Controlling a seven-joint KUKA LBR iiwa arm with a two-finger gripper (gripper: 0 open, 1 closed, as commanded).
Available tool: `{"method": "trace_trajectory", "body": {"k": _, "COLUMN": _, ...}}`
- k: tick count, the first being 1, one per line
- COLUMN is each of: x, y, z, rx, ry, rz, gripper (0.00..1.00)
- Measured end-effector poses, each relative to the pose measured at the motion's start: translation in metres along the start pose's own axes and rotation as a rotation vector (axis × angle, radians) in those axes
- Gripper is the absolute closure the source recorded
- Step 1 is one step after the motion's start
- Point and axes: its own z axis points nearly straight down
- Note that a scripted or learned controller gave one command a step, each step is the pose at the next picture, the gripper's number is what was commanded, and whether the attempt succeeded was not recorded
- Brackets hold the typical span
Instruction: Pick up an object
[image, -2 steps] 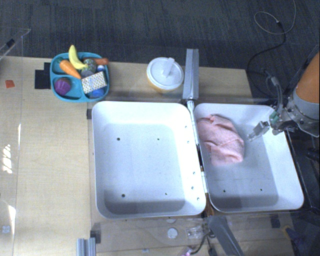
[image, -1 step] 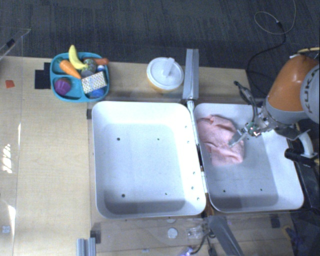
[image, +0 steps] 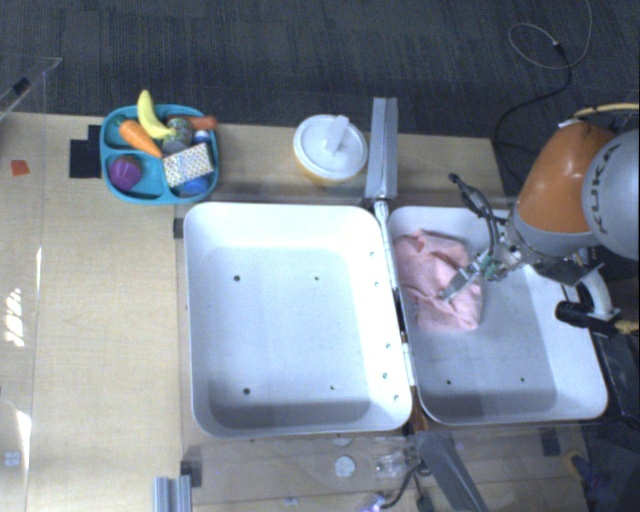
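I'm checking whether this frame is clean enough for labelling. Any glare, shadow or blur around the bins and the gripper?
Camera view: even overhead light; soft shadows along the near inner walls of the left bin and right bin. The pink cloth reads softly, its folds faint. The gripper is small and slightly blurred. A clear panel at left shows faint reflections.

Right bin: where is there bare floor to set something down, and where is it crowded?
The right bin has bare floor along its near edge and right side. Its far left corner is crowded by the pink cloth, with the tool down at the cloth's right edge.
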Motion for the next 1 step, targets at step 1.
{"method": "trace_trajectory", "body": {"k": 1, "x": 0.0, "y": 0.004, "z": -0.0132, "rx": -0.009, "ry": -0.002, "rz": -0.002, "gripper": 1.0}}
